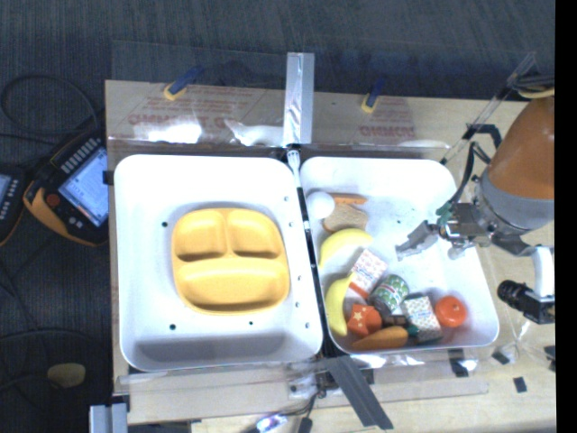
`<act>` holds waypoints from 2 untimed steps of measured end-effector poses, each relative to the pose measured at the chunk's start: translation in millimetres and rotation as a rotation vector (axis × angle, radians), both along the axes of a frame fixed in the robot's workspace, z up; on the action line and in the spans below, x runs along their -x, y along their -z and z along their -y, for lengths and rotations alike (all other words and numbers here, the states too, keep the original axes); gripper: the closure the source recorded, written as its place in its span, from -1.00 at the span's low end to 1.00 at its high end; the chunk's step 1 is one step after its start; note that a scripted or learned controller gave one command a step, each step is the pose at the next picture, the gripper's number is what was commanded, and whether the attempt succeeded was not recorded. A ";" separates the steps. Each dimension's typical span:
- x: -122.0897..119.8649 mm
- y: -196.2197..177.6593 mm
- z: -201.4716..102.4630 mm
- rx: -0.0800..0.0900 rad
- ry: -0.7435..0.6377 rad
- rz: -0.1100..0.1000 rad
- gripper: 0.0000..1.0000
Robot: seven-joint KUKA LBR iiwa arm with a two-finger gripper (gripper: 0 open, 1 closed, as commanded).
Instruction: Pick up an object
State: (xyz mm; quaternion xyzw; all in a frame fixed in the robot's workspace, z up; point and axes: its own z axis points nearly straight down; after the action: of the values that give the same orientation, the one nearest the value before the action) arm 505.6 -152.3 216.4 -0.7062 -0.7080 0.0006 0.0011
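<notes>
My gripper [435,242] hangs over the right side of the right bin [397,177], open, with nothing between its fingers. The left finger [412,241] points toward the bin's middle. Left and below it lie the bin's objects: a yellow banana [341,244], a small printed box [368,270], a green can [390,293], a patterned cube [420,315], an orange ball-like fruit [451,310], a carrot [384,338] and a red piece [361,318]. A white egg [320,204] and a brown bread piece [346,216] sit at the bin's upper left.
The left bin [135,242] holds a yellow compartment tray [230,258]. A divider wall [306,260] separates the bins. A handheld controller [77,192] lies off the bench at left. Cables and a black fixture [523,298] sit at the right edge.
</notes>
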 end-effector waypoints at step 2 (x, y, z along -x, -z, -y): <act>13.2 115.9 -3.4 0.003 0.158 0.018 -1.00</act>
State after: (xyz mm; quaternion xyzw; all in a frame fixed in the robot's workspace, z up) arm 492.4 -148.9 100.6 -0.7597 -0.6502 -0.0050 -0.0063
